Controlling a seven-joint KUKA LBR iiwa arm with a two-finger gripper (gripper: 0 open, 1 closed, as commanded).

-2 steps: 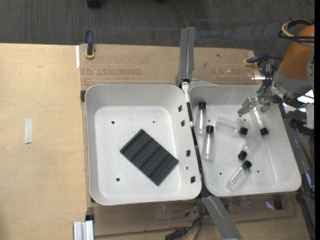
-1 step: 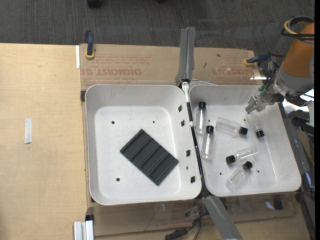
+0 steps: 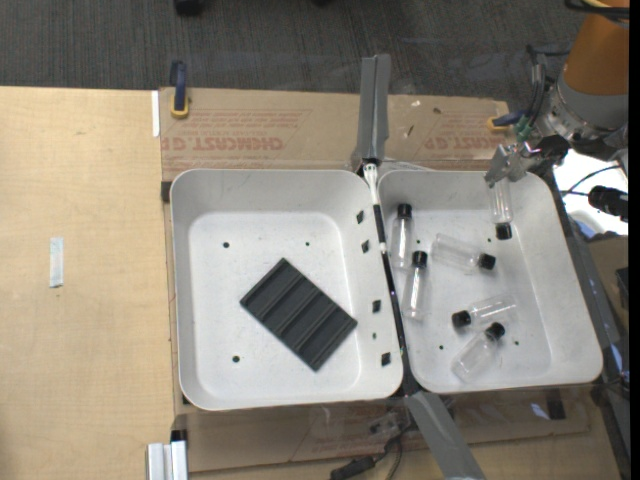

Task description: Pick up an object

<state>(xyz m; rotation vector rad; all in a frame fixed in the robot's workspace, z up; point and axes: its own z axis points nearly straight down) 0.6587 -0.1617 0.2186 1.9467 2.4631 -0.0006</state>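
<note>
My gripper hangs over the far right corner of the right bin, at the end of the grey arm with the orange band. A clear vial with a black cap hangs straight down from it, cap end lowest, its upper end pinched between the fingers. Several more clear, black-capped vials lie loose on the floor of the right bin, among them one near the divider, one in the middle and one lower down.
A black ribbed rectangular tray lies slantwise in the left bin. A grey bar runs along the divider between the bins. Cardboard lies behind both bins, and a wooden tabletop spreads to the left.
</note>
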